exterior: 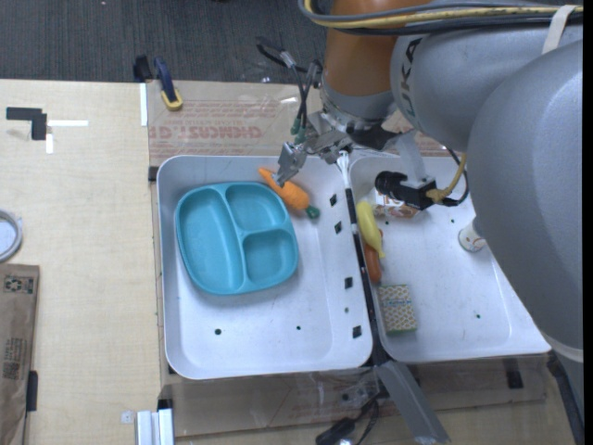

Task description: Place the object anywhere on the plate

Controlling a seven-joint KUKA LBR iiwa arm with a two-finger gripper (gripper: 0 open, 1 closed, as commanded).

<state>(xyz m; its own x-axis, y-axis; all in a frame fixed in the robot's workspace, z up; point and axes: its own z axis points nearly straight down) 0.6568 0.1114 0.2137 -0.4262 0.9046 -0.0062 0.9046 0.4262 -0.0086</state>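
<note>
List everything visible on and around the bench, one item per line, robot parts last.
shallow white bins: two, white, side by side on the bench
blue three-compartment plastic plate: one, left bin
orange toy carrot with green tip: one, left bin, at the plate's upper right edge
yellow toy banana: one, right bin, along its left wall
speckled beige sponge block: one, right bin, lower left
blue-handled clamp: one, bench's back edge
grey arm with orange band: one, from the right
hand: one, over the carrot's upper end

- Dark grey carpeted floor (111, 17) lies beyond the counter.
- Pale wood counter (74, 248), evenly lit.
- Brown cardboard sheet (222, 123) lies under the bins' far edge.
- A blue clamp (167, 82) grips its corner.
</note>
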